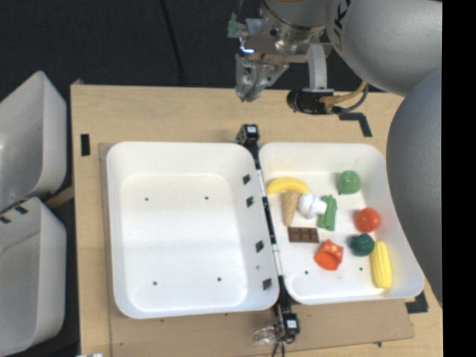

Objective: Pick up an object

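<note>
Arm: the gripper [251, 88] hangs high above the bench [89, 125] at twelve o'clock, beyond both bins; whether its grip is wide or narrow cannot be told.
Right bin [372, 158]: banana [287, 186] at ten o'clock, corn cob [381, 265] at five, tomato [367, 219] at three, chocolate bar [303, 235] near its middle.
Left bin [178, 229]: white, nine o'clock of its neighbour.

My bench [171, 110] is pale wood, and two shallow white bins sit on it side by side, edges touching. The left bin [119, 199] lies below and to the left of my gripper [251, 88]; the right bin [372, 162] lies below it, slightly rightward.
</note>
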